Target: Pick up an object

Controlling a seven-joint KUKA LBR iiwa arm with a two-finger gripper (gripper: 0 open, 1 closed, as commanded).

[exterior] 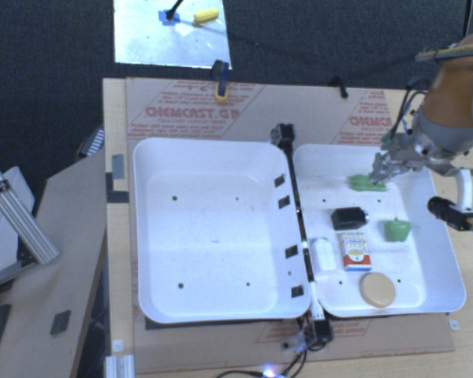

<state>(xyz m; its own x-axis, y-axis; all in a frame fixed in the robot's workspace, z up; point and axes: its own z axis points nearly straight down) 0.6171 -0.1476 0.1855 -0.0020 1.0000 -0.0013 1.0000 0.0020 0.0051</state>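
The right bin [441, 278] holds several small objects. A flat green piece [365, 183] lies near its back. A black block [349, 218] sits in the middle, a green pepper-shaped toy [396, 229] to its right. In front lie a white piece [324, 253], a red-and-white small box [355, 251] and a tan round disc [377, 289]. My gripper [381, 172] hangs low over the back of this bin, its tips right at the green flat piece's right end. Nothing shows between its fingers.
The left bin [213, 227] lies beside the right one, black clips along the shared wall [293, 211]. A yellow-and-blue clamp [220, 81] stands at the board's back edge. A metal sheet [169, 22] with a yellow item lies behind. The arm's black cable fitting [449, 211] overhangs the bin's right rim.
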